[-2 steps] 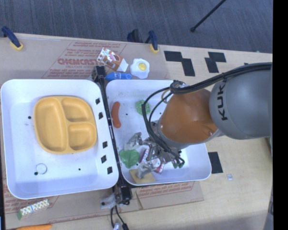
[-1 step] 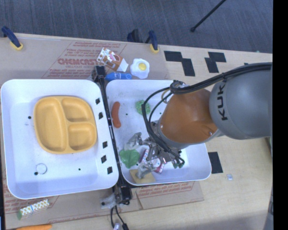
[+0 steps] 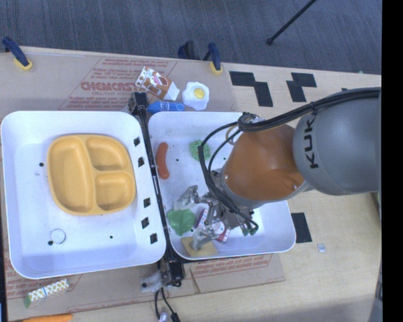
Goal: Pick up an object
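Objects cluster at the right bin's [image 3: 275, 237] 7 o'clock corner; tool [image 3: 211, 223] lowered among them, apparently to grasp. Tool state: cannot tell through clutter.

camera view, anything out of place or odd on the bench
Several small items lie outside the two bins: a fried-egg toy, a brown and white packet and a blue piece sit on the cardboard behind the right white bin, and a small patterned wrapper lies in front of the left white bin.
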`<move>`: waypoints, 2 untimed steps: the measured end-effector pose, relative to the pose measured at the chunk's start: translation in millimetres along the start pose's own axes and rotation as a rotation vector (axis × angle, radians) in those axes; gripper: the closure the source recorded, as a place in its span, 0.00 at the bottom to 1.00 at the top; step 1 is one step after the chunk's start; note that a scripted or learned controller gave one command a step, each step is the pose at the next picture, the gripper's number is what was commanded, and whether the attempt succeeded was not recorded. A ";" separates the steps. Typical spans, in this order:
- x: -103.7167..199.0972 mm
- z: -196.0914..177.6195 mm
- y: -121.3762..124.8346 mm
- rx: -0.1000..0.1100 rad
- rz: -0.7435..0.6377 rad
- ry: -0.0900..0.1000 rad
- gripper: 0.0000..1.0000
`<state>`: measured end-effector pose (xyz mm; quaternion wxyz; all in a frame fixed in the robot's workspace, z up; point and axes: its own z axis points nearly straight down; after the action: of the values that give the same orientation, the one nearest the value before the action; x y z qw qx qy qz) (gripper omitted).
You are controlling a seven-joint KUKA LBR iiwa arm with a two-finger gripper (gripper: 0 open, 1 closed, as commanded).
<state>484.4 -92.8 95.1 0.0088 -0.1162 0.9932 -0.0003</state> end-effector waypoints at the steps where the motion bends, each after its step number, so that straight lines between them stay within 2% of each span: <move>1: 0.0 0.0 0.0 0.000 0.000 0.000 0.00; 2: -42.0 -96.4 38.6 -0.006 -0.500 0.016 0.00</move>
<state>514.7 -45.6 192.2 0.0005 -0.3583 0.9336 -0.0003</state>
